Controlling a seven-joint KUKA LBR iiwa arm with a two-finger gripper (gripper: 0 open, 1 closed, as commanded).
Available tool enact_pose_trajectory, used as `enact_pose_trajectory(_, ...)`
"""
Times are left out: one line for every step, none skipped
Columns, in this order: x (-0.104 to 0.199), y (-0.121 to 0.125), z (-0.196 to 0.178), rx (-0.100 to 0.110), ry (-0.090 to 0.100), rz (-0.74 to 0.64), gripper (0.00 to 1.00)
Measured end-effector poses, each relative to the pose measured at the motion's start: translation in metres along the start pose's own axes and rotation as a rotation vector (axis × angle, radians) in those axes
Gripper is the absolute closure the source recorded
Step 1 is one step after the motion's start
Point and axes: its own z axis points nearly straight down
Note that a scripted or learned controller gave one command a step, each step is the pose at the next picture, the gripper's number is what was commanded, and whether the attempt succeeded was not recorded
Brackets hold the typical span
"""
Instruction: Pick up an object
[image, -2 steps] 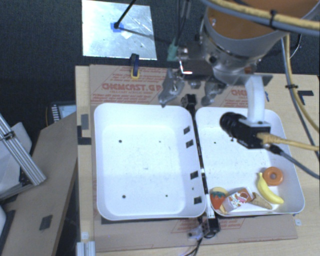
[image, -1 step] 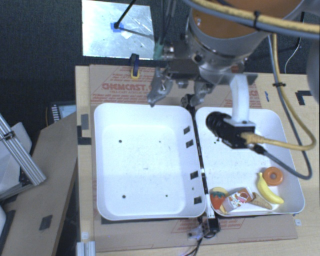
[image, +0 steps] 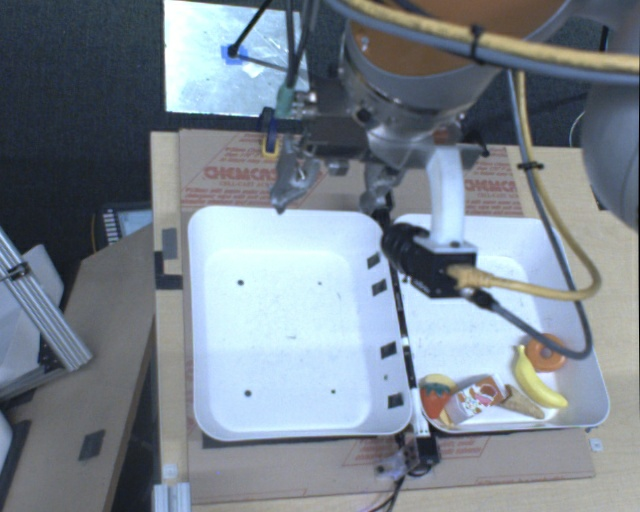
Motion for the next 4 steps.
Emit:
enact_pose_trajectory(0.0, 0.0, -0.011, -0.002, 0.002, 0.0, 1.0)
enact_pose_trajectory(-0.05, 0.08, 0.001, -0.001, -0.003, 0.012, 1.0)
enact_pose_trajectory(-0.131, 0.117, 0.055, 0.004, -0.005, 0.015, 1.0)
enact_pose_trajectory(-0.222, 0.146, 0.078, 0.0, -0.004, 0.012, 1.0)
